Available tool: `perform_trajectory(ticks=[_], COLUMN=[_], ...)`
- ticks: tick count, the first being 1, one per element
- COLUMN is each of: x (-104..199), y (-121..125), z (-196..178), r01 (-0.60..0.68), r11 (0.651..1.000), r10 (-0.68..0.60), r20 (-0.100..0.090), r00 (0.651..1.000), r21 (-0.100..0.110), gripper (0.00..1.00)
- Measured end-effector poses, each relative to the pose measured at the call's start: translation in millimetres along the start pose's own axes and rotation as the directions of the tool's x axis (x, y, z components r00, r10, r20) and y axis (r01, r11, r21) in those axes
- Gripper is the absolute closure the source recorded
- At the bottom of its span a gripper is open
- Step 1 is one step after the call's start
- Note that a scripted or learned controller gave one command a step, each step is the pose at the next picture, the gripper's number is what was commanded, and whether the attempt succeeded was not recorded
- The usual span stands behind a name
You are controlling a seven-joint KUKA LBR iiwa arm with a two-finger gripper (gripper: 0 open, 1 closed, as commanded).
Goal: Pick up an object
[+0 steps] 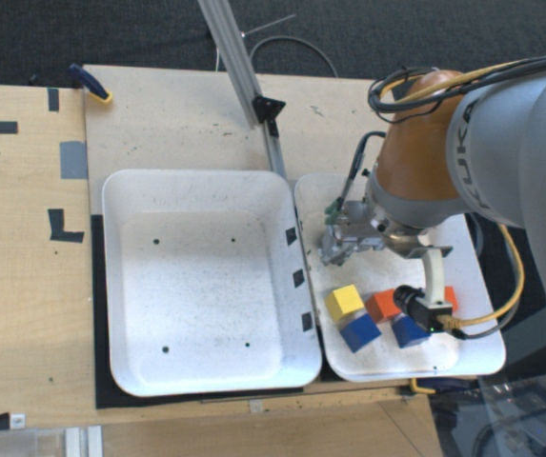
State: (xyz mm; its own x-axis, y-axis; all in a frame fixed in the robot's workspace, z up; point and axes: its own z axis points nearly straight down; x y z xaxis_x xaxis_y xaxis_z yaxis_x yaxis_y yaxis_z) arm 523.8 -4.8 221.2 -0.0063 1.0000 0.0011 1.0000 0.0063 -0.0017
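Where arm (444,160) overhangs, gripper (341,246) blurs.

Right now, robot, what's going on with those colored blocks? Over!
Gripper low in right bin, holding nothing seen. Yellow block, blue blocks and orange block lie just below it. Way clear.

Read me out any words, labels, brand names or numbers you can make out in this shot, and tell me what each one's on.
Dark lettering on the grey arm beside its orange band: cut off by the band and too blurred to read.
Coloured blocks in the right bin: no markings show.
Left bin and bench: dark tape marks, no readable text.
No text here can be read.
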Motion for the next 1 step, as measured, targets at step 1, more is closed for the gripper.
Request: perform_trajectory(ticks=[1], x=[51.3], y=[0.6], z=[-13.3], r01=[0.001], r11=[1.0], r10=[-0.001], r20=[-0.001], r00=[1.0], r21=[-0.001], gripper=[1.0])
